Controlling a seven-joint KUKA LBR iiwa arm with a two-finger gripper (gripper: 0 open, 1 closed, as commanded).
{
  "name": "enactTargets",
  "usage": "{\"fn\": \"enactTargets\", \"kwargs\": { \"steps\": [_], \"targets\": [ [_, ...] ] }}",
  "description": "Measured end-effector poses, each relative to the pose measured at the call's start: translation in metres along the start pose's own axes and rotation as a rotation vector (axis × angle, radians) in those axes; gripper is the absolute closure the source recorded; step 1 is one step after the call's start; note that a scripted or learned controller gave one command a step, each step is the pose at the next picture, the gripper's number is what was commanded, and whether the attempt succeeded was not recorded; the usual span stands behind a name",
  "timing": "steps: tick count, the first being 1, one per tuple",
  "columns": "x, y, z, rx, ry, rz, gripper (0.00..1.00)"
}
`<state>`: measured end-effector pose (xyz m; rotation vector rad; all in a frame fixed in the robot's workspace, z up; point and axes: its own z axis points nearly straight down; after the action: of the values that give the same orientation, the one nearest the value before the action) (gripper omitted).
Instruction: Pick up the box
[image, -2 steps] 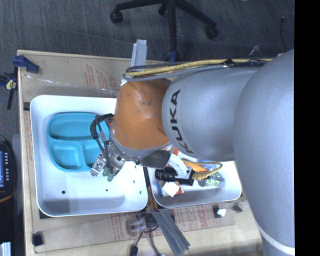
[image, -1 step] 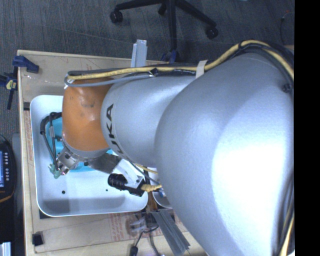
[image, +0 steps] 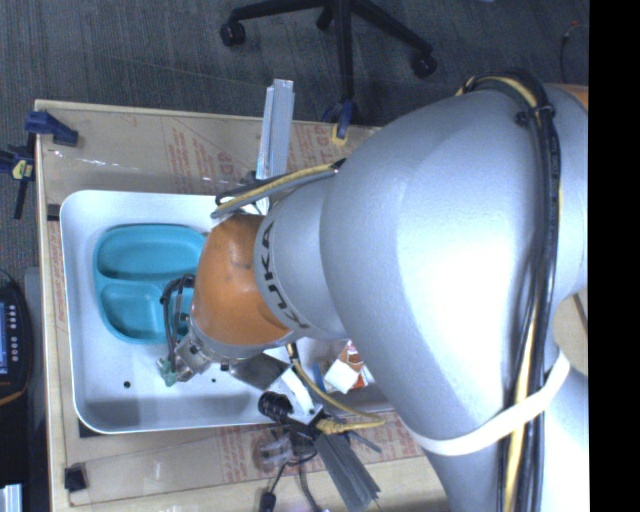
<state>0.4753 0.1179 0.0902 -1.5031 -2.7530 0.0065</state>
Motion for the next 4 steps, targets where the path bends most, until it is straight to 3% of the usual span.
{"fn": "enactTargets", "kwargs": {
  "steps": [1,2,3,4],
  "targets": [
    [0.059,0.037,-0.154,-0.006,-0.002,0.006,1.00],
    [0.079,0.049,-0.085,0.002,-0.001,0.285,1.00],
    [0.017,0.011,-0.053,-0.001,-0.001,0.268,1.00],
    [0.024,0.024,-0.207,-0.005,0.000,0.556,1.00]
  ]
}}
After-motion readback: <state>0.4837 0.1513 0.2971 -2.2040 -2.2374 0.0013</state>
